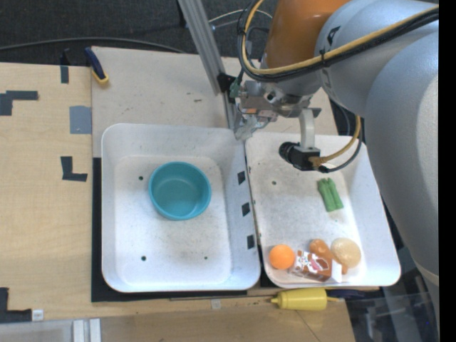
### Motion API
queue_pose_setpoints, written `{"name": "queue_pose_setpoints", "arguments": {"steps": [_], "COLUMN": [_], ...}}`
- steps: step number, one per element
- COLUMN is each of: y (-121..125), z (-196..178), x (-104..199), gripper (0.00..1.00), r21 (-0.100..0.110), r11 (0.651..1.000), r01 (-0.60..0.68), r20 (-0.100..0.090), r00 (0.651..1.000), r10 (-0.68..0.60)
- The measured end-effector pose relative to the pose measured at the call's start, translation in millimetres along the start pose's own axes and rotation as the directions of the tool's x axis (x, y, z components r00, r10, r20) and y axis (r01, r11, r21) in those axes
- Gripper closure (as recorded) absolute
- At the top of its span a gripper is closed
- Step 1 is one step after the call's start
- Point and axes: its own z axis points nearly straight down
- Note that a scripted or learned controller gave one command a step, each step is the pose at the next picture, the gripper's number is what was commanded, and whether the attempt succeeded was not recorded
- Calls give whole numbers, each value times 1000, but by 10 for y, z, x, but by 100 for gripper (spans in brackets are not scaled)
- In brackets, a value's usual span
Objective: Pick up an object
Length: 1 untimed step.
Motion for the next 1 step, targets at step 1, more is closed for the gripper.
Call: {"name": "queue_pose_setpoints", "arguments": {"steps": [1], "y": [-53], "z": [170], "x": [477], "gripper": [100], "r21": [3], "r11": [1000], "r01": [-1], "r20": [2], "r00": [1000], "r10": [1]}}
